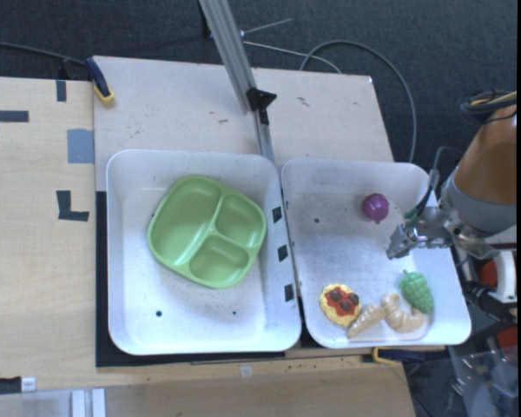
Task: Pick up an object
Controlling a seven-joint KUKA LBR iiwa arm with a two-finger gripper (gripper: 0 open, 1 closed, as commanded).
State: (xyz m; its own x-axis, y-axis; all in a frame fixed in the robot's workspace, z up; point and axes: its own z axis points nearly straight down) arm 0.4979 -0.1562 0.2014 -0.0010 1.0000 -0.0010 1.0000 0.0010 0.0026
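My gripper (399, 243) hangs over the right side of the right bin (330, 181), above bare floor. A purple round object (375, 206) lies up and to its left. A green leafy toy (417, 291) lies just below it near the bin's right wall. Further down sit a tan pastry-shaped toy (387, 314) and a small round pizza toy (339, 303). Nothing shows between the fingers.
The left bin (126, 233) holds a green divided plate (207, 230). A grey metal pole (230, 42) slants in from the top to the seam between the bins. A cable (391, 68) loops behind the right bin.
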